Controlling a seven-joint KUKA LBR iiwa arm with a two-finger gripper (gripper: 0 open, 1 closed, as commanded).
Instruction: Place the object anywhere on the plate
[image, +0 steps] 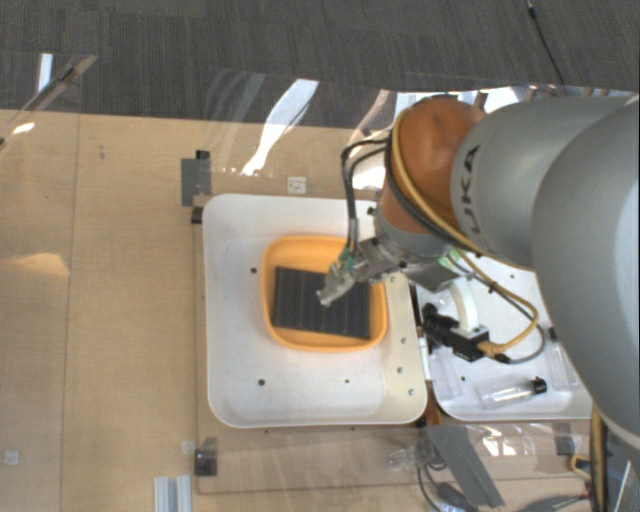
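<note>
An orange square plate (282, 334) with a dark ribbed centre lies in the left white bin (236, 380). My gripper (334, 288) hangs over the plate's right half, close to its surface, with the grey arm and its orange band reaching in from the right. Whether anything is between the fingers is hidden. In the right bin (470, 400), a clear slim tube with a black end (512, 389) lies flat near the front edge, well apart from the gripper.
The two bins touch along a shared edge (421, 350). The arm's bulk covers most of the right bin. Bare wooden bench (100, 300) stretches to the left, and a small black clamp (198, 178) stands at the left bin's far corner.
</note>
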